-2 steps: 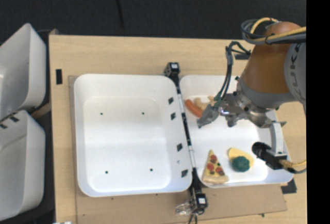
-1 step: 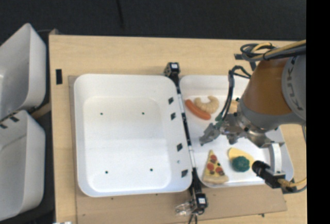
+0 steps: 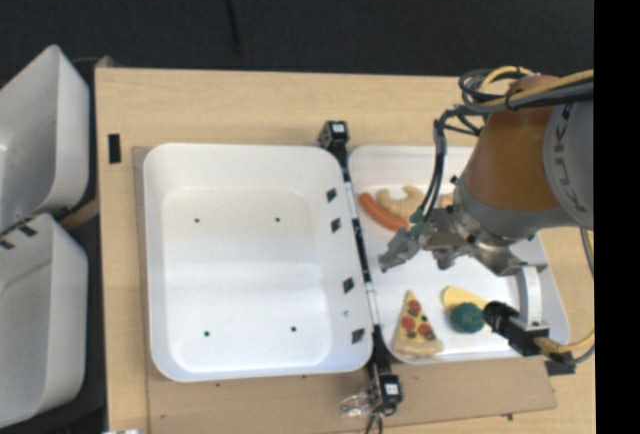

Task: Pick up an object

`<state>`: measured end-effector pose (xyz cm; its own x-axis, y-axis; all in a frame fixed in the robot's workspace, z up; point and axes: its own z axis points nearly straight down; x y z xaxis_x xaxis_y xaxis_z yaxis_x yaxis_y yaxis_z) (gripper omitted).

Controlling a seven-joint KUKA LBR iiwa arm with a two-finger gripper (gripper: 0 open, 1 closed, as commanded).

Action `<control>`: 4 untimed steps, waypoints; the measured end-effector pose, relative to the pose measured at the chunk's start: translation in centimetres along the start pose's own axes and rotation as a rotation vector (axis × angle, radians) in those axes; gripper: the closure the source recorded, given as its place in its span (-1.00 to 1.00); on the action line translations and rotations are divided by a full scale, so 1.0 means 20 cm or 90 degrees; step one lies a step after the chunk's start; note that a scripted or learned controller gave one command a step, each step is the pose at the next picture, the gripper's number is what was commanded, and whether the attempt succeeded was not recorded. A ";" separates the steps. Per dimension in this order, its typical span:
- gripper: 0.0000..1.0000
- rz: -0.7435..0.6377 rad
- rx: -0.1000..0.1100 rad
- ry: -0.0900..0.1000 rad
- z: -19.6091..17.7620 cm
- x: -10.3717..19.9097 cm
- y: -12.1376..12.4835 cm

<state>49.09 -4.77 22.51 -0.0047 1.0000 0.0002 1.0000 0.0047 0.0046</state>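
The right bin [image 3: 400, 160] holds several toy foods. An orange-red hot dog [image 3: 382, 211] lies near the bin's left wall, with a beige piece [image 3: 408, 196] just behind it. At the front lie a pizza slice [image 3: 415, 324], a yellow wedge [image 3: 460, 297] and a dark green ball [image 3: 466, 318]. My gripper [image 3: 404, 247] hangs over the bin's middle, just in front of the hot dog and behind the pizza slice. Nothing shows in its grasp. The arm's grey and orange wrist covers the right part of the bin.
The left white bin [image 3: 250, 257] sits beside the right one, parted by a black clipped divider [image 3: 352, 242]. Cables loop above the wrist [image 3: 470, 102]. A black fitting [image 3: 515, 327] sticks out by the green ball. White blocks [image 3: 35, 142] stand off the bench's left edge.
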 end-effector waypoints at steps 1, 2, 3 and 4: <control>-1.00 0.004 0.004 -0.001 0.09 -0.06 -0.01; -1.00 0.001 0.000 0.000 -0.01 0.00 0.00; -1.00 0.004 0.004 -0.001 0.13 -0.05 -0.01; -1.00 -0.001 -0.001 0.000 -0.07 0.11 0.02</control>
<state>49.53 -2.47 23.85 -0.0058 1.0000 0.0005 1.0000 0.0058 0.0058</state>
